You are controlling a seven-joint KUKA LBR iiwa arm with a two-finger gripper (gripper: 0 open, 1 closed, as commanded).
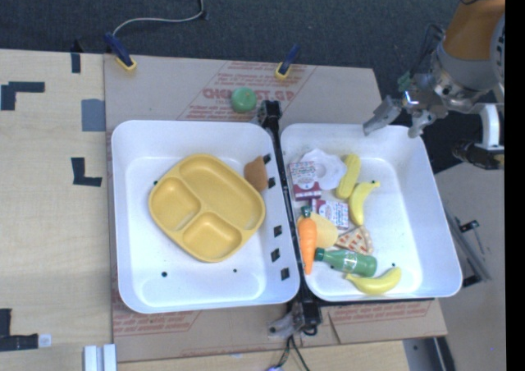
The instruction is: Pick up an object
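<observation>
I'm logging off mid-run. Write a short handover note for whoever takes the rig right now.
End effector: open, holding nothing, poised over the back rim of the right bin.
Right bin: carrot, green bottle, bananas, one more banana at the front, packets.
Left bin: yellow divided plate, small brown piece.
Done: nothing picked.
Left: descend, grasp one object, lift.
</observation>
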